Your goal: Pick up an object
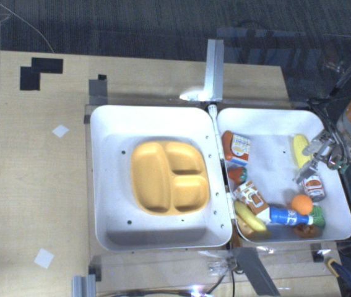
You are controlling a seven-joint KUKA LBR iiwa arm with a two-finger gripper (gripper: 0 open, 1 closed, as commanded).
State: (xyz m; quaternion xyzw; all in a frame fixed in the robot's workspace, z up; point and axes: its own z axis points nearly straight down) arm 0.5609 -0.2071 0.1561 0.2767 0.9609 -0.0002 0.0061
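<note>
Metal gripper (pixel 316 159) open, empty, above the small can (pixel 313 187) — approach step; next: descend, close.

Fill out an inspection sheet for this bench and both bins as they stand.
Surface: light wooden bench bearing two shallow white bins, left bin and right bin.
Job's things: right bin holds a yellow banana, orange ball, blue and white tube, small red-labelled can and several packets.
Clutter: yellow three-compartment plastic tray in the left bin.
Gripper: gripper over the right bin's right side, above the can; nothing seen between its fingers.
Cables: thin wire at top left.
Surroundings: dark carpet beyond the bench.
</note>
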